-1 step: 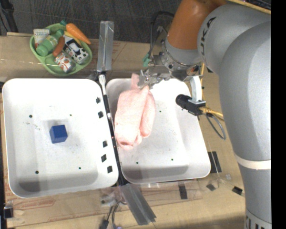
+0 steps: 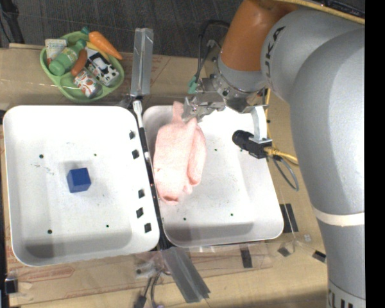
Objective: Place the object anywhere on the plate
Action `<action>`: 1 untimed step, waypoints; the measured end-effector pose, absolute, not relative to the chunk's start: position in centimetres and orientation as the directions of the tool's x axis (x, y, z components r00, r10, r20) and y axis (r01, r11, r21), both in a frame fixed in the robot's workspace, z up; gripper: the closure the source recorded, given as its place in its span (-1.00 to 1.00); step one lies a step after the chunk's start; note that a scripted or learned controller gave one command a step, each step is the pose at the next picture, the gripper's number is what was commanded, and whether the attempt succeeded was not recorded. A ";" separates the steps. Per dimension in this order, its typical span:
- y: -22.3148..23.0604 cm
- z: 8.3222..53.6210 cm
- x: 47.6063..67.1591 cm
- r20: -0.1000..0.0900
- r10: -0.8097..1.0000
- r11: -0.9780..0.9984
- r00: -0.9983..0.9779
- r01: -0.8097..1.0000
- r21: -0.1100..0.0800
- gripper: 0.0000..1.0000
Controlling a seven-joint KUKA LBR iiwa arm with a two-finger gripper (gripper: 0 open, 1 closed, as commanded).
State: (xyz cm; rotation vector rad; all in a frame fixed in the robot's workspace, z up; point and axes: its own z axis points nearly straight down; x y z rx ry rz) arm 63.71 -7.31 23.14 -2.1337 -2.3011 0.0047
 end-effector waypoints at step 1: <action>-2.8 22.3 62.8 0.002 0.886 0.464 -0.464 0.886 -0.005 1.00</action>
